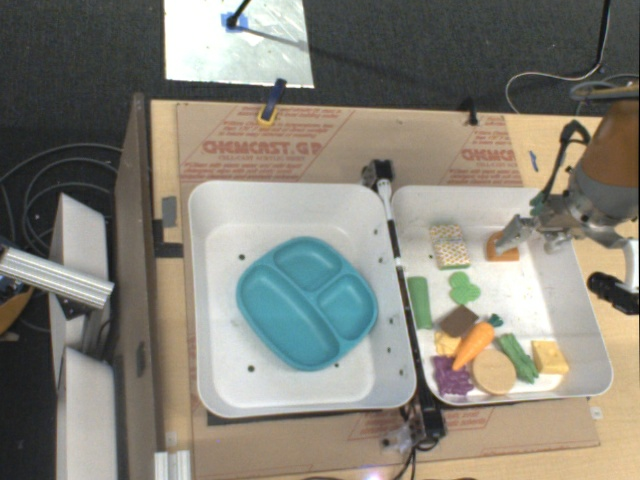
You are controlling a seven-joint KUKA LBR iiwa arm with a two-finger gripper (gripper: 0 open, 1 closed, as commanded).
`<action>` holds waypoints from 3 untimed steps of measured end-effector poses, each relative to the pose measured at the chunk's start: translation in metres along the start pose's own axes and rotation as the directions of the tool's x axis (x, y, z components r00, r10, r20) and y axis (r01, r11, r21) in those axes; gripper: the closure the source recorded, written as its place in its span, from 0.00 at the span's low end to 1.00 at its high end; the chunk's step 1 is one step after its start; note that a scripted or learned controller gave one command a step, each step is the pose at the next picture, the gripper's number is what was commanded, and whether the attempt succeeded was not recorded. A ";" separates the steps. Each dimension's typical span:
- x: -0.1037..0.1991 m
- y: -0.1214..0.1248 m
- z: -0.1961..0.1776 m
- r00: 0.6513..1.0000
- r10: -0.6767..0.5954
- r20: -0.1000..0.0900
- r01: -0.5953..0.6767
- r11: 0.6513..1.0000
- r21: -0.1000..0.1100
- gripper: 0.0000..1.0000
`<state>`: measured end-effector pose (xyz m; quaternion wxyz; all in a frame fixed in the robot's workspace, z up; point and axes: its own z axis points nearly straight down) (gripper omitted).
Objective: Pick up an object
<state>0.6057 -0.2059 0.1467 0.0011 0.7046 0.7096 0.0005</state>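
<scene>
A teal divided plate [306, 302] sits in my white left bin [215, 218]. In my right bin [580, 308]: an orange carrot [474, 342], green pieces, a tan disc [494, 372], a yellow block [549, 357], a speckled beige block [450, 246].

Even, fairly bright overhead light. The white bins [300, 203] read near blown-out, with soft shadows along their inner walls. A foil sheet [238, 28] at 11 o'clock throws patchy glare. The dark floor at 9 o'clock is dim. Overall soft and low in detail, the small items grainy.
</scene>
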 end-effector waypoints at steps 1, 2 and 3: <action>0.002 0.034 0.064 1.000 0.000 0.001 0.000 1.000 -0.003 0.00; 0.002 0.034 0.050 1.000 -0.001 0.002 0.001 1.000 -0.005 1.00; 0.088 0.067 -0.002 1.000 -0.005 0.000 0.005 1.000 -0.006 1.00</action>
